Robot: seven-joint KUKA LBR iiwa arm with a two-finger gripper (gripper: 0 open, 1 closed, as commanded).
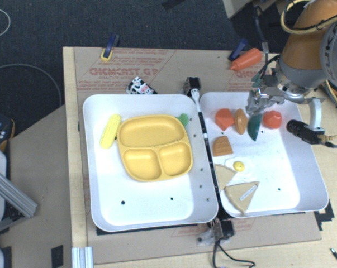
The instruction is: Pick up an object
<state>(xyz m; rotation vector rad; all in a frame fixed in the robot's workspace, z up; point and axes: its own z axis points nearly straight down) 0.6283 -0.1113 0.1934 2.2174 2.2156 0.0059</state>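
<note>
My gripper (257,108) hangs over the back of the right bin (302,166). A dark green, elongated vegetable (253,128) points down from between its fingers, and the fingers are shut on its upper end. The vegetable's lower tip is close above the bin floor, or touching it. Just left of it lie a brown oval piece (241,121) and a red-orange chunk (224,118). A red piece (273,119) sits to its right.
The right bin also holds a toast slice (222,146), a fried egg (236,165) and a sandwich wedge (241,195). In the left bin (101,200) are a yellow divided plate (155,147), a corn cob (109,130) and a small green piece (183,119). A carrot (246,60) lies behind the bins.
</note>
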